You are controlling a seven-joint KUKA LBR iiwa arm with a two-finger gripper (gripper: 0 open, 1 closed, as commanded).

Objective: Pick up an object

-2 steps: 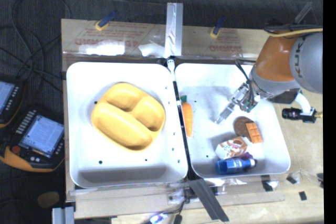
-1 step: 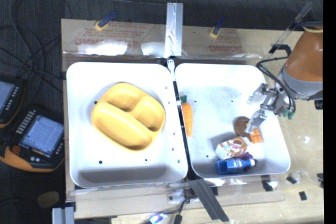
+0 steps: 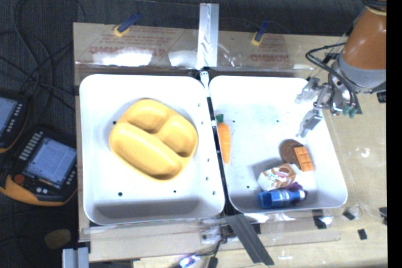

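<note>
- Nearest the bench's front edge, right bin (image 3: pixel 217 100), front corner: blue bottle (image 3: pixel 281 198) lying on its side, touching a small round packet (image 3: pixel 277 177) w/ a printed face just behind it. Prob. slid together into the low corner.
- Just behind those: brown round block (image 3: pixel 290 149) w/ an orange waffle-like piece (image 3: pixel 304 158) resting against its right edge.
- Same bin, left wall: carrot (image 3: pixel 223 141) lying lengthwise along the divider, green end toward the back, well apart from the other items.
- Left bin (image 3: pixel 88 88): one big yellow bread-shaped lump (image 3: pixel 153 137) in the middle, tilted diagonally; takes up most of the floor.
- Farther back, right side: gripper (image 3: pixel 312 119) over the right bin's right rim, above and behind the brown block, nothing between its fingers. Can't tell if they're apart or together; too small and blurred.
- Judgement: no pick made yet; nearest candidates are the brown block & orange piece.
</note>
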